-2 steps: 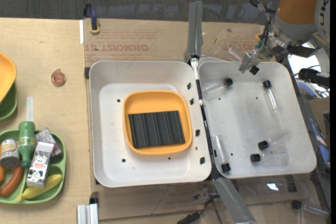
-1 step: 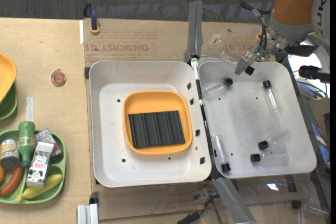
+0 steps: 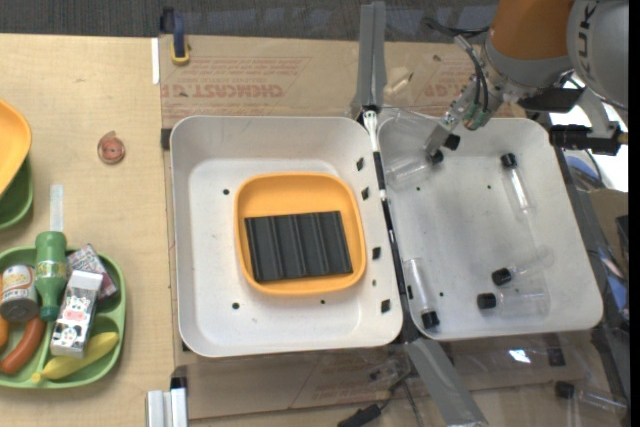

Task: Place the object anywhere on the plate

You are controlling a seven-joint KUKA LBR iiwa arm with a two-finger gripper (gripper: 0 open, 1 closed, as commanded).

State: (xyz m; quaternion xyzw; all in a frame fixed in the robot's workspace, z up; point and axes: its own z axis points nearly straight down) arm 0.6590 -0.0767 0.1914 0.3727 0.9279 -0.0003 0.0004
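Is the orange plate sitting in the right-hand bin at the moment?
No, the orange plate lies in the left bin, with a dark ridged block on it.

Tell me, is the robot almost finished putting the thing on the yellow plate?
Not yet. Done: nothing new sits on the yellow plate in the left bin; it bears just a dark ridged block. In hand: the gripper hangs over the right bin near a clear tube, with nothing seen between its fingers. Left: grab a tube, carry it across, set it on the plate.
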